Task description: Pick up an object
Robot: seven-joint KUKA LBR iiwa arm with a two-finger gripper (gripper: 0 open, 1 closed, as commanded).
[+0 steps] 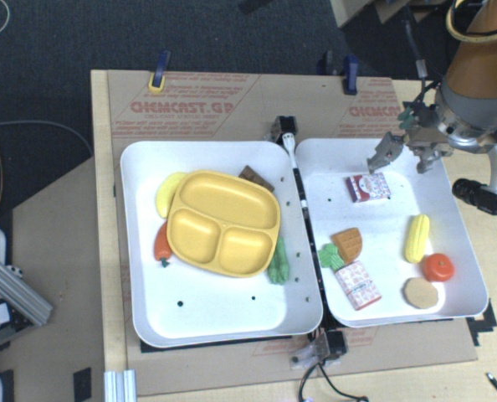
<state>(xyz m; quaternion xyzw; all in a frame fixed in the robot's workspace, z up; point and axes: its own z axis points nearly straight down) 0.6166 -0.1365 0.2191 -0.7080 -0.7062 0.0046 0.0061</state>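
- bench (232,99) carried two shallow white bins side by side, the left bin (140,249) at nine o'clock of the right bin (462,249).
- arm (476,65), grey with an orange band, reached in from three o'clock and hung over the far edge of the right bin.
- end effector (406,153) sat at the twelve o'clock part of the right bin, its two fingers spread apart with nothing between them.
- red and white packet (369,188) lay on the bin floor just at six o'clock of the left finger (384,153), close beneath it; whether they touched could not be told.
- yellow corn cob (417,237) lay at five o'clock of that packet, near the bin's three o'clock wall.
- red tomato (438,267) lay just at six o'clock of the corn cob, and a tan round piece (421,292) lay just at seven o'clock of the tomato.
- brown waffle-like piece (347,243) lay near the bin's nine o'clock side, with a small green piece (330,258) touching it at seven o'clock.
- second red and white packet (359,284) lay at six o'clock of the brown piece.
- yellow divided plate (223,222) lay in the middle of the left bin.
- yellow piece (166,193) stuck out from under the plate at ten o'clock, a red piece (162,245) at eight o'clock, a green leafy piece (279,265) at four o'clock and a dark brown piece (255,177) at one o'clock.
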